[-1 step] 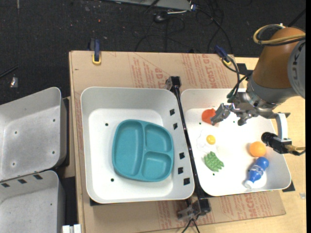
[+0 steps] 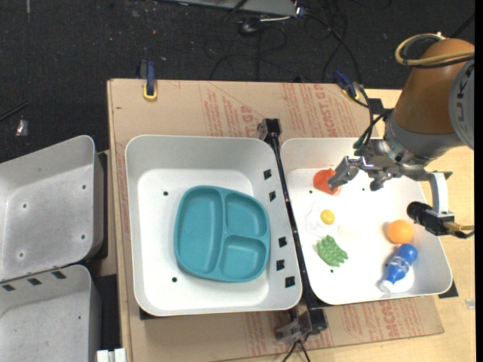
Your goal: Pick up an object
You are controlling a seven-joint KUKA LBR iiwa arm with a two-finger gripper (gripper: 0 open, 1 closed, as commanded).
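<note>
A red object (image 2: 324,181) lies near the back left of the right bin (image 2: 434,277), with the gripper (image 2: 349,170) right beside it. Its 2 fingers stand apart, holding nothing. Elsewhere in this bin: fried egg toy (image 2: 326,218), green piece (image 2: 331,250), orange (image 2: 400,232), blue bottle (image 2: 398,267) (lying tilted). The left bin (image 2: 151,277) holds a teal divided plate (image 2: 222,234).

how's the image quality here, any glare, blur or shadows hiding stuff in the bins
Camera view: lighting is even and focus fairly sharp; the white right bin is bright but not blown out. The teal divided plate shows mild sheen, no glare. Small soft shadows sit under the orange ball and blue bottle. The gripper looks slightly soft beside the red object, so its grasp state is unclear.
</note>
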